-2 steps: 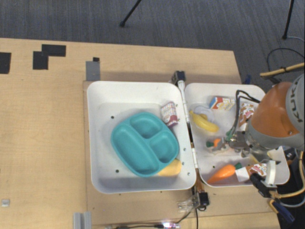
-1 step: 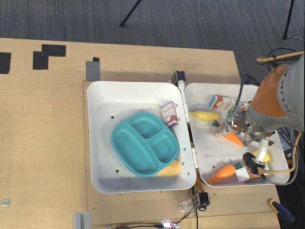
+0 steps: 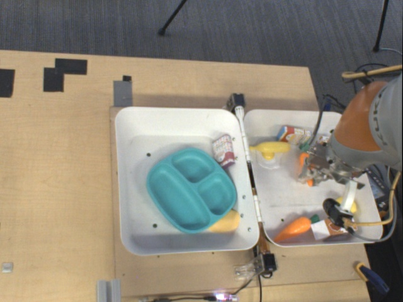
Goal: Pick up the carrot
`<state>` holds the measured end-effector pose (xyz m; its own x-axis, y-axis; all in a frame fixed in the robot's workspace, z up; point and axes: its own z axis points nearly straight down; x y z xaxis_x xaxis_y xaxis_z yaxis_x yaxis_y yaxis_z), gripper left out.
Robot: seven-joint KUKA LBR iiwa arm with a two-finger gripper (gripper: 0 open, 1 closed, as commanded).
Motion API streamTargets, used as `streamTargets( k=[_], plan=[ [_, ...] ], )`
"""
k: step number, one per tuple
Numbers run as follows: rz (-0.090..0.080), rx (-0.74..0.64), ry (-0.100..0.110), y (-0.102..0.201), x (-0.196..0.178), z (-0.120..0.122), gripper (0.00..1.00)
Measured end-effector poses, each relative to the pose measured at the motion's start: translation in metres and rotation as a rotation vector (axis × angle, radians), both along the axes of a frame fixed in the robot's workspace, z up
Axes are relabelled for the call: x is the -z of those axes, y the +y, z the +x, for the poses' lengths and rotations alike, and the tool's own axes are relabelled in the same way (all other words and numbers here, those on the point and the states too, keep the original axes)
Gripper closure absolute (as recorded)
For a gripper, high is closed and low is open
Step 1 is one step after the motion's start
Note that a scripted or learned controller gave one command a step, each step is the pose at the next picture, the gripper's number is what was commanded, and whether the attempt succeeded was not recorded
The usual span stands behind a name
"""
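Right bin (image 3: 277, 194), near edge: carrot (image 3: 294, 229) is lying on its side against the front wall, tip pointing toward the left bin (image 3: 135, 168), well apart from the gripper (image 3: 310, 172). A white scrap (image 3: 320, 229) is sitting just beside its thick end.

Mid-bin: the gripper is hanging over the bin floor, nothing showing in its grasp. Whether it is released or clenched, I cannot tell.

Far side: a yellow item (image 3: 271, 150) is resting near the dividing wall, and a small printed box (image 3: 291, 132) is lying just beyond it.

Left bin: a teal plate (image 3: 189, 190) with three compartments is taking up the middle, sitting at an angle. A yellow piece (image 3: 227, 222) is poking out from under its near right rim, mostly covered. A red-and-white packet (image 3: 223, 150) is leaning at the plate's far right edge.

Hard to read: small orange bits (image 3: 303, 162) beside the gripper, too small to name. The arm (image 3: 365, 128) is running off the right edge.

Both bins are sitting on a pale wooden bench (image 3: 56, 187) bearing black patches (image 3: 63, 71) at its far left. Beyond, grey carpet (image 3: 252, 17) and thin black stand legs (image 3: 179, 8) are showing.
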<state>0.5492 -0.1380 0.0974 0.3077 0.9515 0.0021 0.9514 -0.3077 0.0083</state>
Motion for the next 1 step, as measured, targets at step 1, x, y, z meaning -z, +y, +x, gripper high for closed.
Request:
streamTargets(
  k=[1],
  plan=[
    [-0.001, -0.334, 0.005, 0.0869, -0.0874, -0.0017, 1.0]
  ],
)
